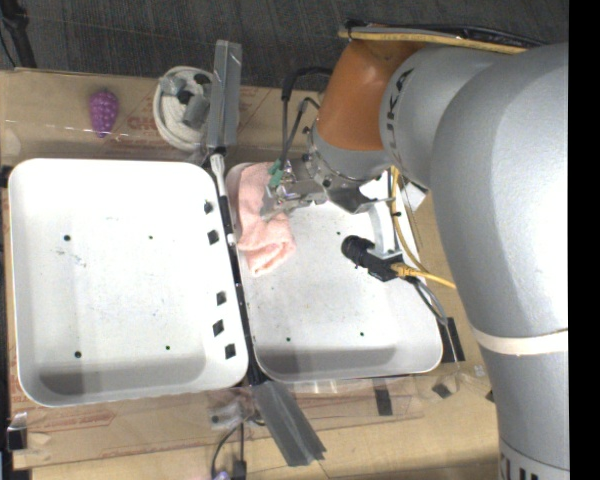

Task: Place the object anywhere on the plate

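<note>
A pink, crumpled, cloth-like object (265,243) lies in the far left corner of the right bin (320,353), against the divider between the bins. A paler pink, rounded edge (242,183) shows just behind it; I cannot tell whether that is a plate or part of the same object. My gripper (283,194) hangs directly over the far part of the pink object, with the orange-banded wrist (355,103) behind it. The gripper body hides its fingertips and whatever lies beneath them.
The left bin (110,268) lies beside the right one. On the bench behind it sit a purple grape-like toy (103,111) and a white coiled ring (183,106). A black fitting with a yellow cable (370,255) hangs over the right bin.
</note>
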`<state>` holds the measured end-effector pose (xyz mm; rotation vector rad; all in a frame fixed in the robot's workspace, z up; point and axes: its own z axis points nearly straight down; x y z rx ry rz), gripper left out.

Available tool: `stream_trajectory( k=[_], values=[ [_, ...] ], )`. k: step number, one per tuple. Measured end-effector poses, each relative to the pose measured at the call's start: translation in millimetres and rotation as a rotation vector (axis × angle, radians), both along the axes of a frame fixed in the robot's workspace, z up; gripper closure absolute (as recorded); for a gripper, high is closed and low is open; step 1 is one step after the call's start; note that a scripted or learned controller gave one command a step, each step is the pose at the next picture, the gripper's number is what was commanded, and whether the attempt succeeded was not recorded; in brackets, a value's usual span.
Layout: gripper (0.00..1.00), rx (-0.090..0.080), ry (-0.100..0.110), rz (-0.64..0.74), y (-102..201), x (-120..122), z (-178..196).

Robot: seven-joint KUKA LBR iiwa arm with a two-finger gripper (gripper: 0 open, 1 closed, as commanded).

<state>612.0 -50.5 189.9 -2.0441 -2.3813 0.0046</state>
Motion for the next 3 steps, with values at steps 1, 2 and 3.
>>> stream_trajectory(
  k=[1, 2, 3],
  values=[
    [1.00, 0.000, -0.001, 0.005, 0, 0, 40],
    [1.00, 0.001, 0.000, 0.410, 48, -5, 49],
    [1.00, 0.002, -0.001, 0.815, 93, -4, 51]
  ],
)
